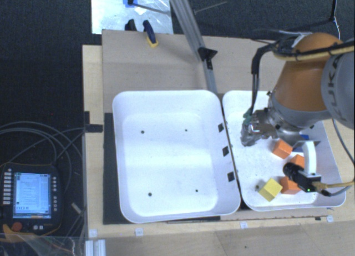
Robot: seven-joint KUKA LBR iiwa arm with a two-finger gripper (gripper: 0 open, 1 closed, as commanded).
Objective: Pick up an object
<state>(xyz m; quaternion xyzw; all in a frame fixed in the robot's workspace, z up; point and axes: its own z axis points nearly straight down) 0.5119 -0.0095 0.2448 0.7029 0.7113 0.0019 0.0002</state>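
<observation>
My gripper (250, 131) hangs low over the left part of the right bin (238, 105), below the orange wrist. It is a small metallic shape and I cannot make out anything held in it. An orange block (282, 149) lies just to its right on the bin floor. A yellow block (270, 189) sits near the bin's front edge, with a second orange block (288, 185) beside it. A third orange piece (299, 160) peeks out behind the wrist bracket. The arm hides the bin's right side.
The left bin (166, 102) lies alongside, sharing a rim with the right one. A grey pole (188, 24) slants down to the back of the bins. A teach pendant (30, 196) with cables rests off the bench at left.
</observation>
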